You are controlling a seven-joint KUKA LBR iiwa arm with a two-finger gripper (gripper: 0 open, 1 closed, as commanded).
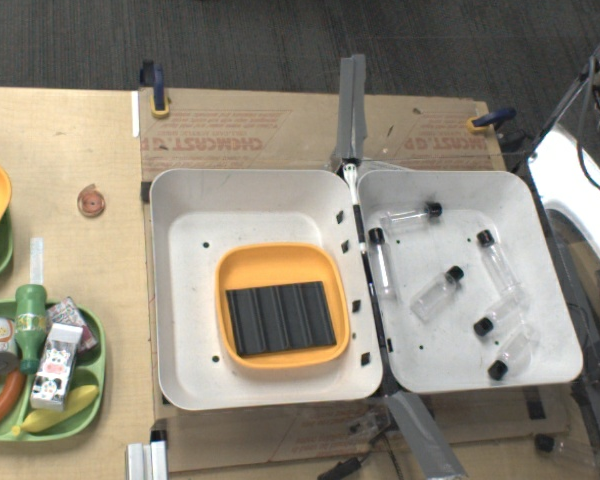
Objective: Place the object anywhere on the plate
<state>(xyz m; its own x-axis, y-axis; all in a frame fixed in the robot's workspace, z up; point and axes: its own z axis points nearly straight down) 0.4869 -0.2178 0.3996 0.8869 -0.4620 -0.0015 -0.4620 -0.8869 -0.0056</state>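
An orange plate [280,308] sits in the left white bin [180,218], carrying a dark ribbed block [281,318] at its centre. Right of the plate, the other bin [540,358] holds several clear vials with black caps [436,292], scattered apart.

Red print on cardboard sheet [280,133] behind left bin [180,268], upside down, reads roughly "CHEMCAST". Partial red print near right clamp [490,121], cut off. Food-pack labels on green plate [80,408]: too small to read.
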